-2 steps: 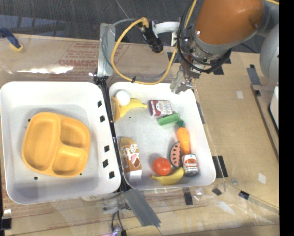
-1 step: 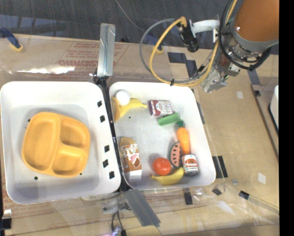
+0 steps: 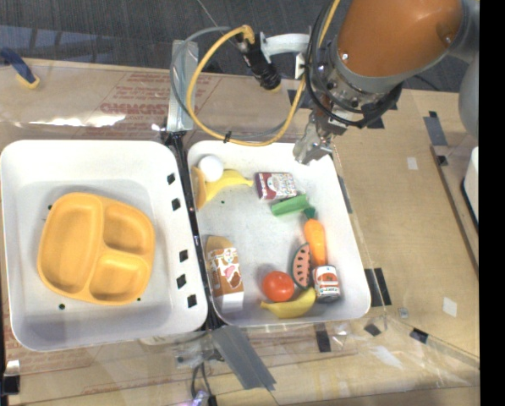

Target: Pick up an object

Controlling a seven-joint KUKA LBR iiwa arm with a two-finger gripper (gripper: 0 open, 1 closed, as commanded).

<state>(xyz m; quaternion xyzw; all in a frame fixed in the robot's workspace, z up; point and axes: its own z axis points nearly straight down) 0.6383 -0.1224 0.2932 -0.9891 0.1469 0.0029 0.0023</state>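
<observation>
Nearest the gripper lies the small maroon carton [image 3: 275, 184], flat on the floor of the right bin [image 3: 354, 252] close to the far wall. It sits below and to the left of the gripper [image 3: 311, 150] as the camera sees it, a short way into the bin. Its long axis runs roughly left to right across the view, tipped a little. Just beside it on the near side lies a green pepper [image 3: 289, 205], almost touching the carton's lower right corner, so a descent there has little spare room on that side.

Further out, a yellow banana [image 3: 218, 182] and a white egg-like ball [image 3: 210, 167] sit at the far left corner of the same bin. An orange carrot [image 3: 316, 239] lies along the right wall, pointing toward the near edge. At the near end cluster a watermelon slice [image 3: 301, 265], a small red-labelled can [image 3: 326, 282], a red tomato [image 3: 277, 285] and a second banana [image 3: 290, 305]. A brown bread carton [image 3: 223, 269] lies along the left wall. The left bin [image 3: 15, 227] holds a yellow divided tray [image 3: 96, 248], well apart from all this.

The gripper hangs over the far right corner of the right bin, at or just above its rim, with nothing visible between its fingers. Whether they are spread or closed, I cannot tell. My judgement is that the carton is the likeliest target, calling for a move leftward and toward the near side before lowering.
</observation>
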